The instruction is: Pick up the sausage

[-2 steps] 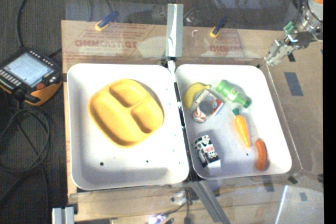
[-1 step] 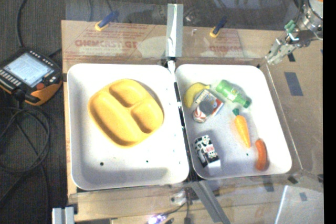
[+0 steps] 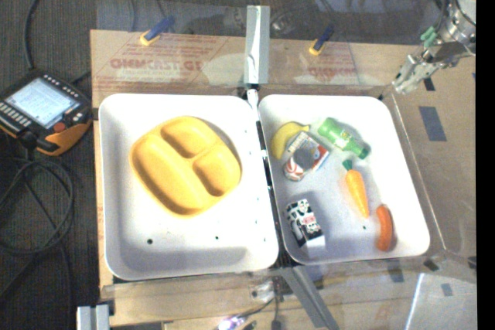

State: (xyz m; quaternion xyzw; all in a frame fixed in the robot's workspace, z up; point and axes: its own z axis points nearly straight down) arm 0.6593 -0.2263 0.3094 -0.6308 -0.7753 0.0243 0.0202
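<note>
Sausage (image 3: 384, 228) lies in the right bin (image 3: 402, 135), near its front right corner, long axis running roughly front to back with a slight tilt. Orange-red, short, rounded at both ends. Looks like a toy, so my guess is light, smooth-skinned, maybe a little slick, and either hard plastic or slightly yielding. Unlikely to break. A round body could roll or squirt out of a pinch made off-centre.

Best hold, as I judge it: across the narrow width at mid-length, fingers closing from left and right of it. The carrot (image 3: 356, 192) sits just beside it, up and to the left, not touching as far as I can see, so the left finger has little room. The bin wall is close on the right and front, which crowds the other finger.

Gripper (image 3: 414, 75) hangs outside the bin, beyond its back right corner, over the bare bench. It reads as small and pale at the end of the arm; whether the jaws are apart or together I cannot tell.

Sausage is well apart from the gripper: toward the front of the bench, across most of the bin's depth. Nothing is held. The approach has not started.

Also in that bin: green bottle (image 3: 343, 137), banana (image 3: 286, 137), small carton (image 3: 306, 223). Left bin (image 3: 116, 166) holds a yellow plate (image 3: 186, 164).
</note>
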